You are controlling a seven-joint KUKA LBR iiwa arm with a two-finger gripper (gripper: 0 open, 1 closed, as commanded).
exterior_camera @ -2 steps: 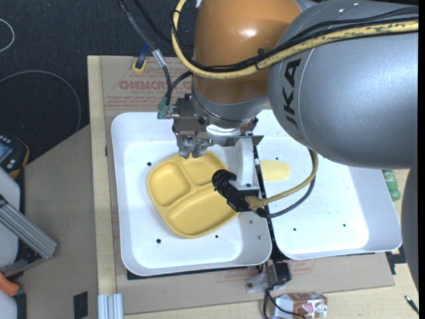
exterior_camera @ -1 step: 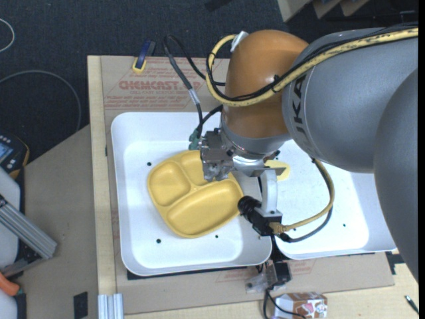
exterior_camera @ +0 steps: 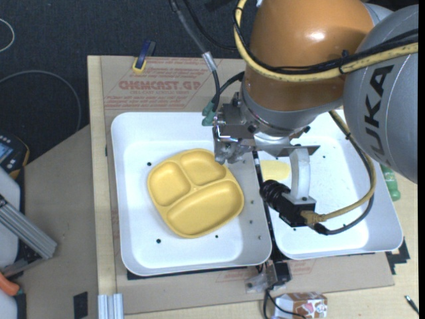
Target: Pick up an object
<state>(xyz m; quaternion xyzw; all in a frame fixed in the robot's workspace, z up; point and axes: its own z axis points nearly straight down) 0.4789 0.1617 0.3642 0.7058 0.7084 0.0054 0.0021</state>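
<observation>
Bench carries two white bins. Pincer hangs at the divided yellow plate's upper right rim; whether it is released or clenched cannot be told. Plate lies just below and left of pincer. Recommended: straddle the rim squarely before lifting.

A yellow three-compartment plastic plate is filling the middle of the left white bin, leaving open floor along that bin's left and near edges. The grey arm is hanging over the right white bin, blocking its far half.
</observation>
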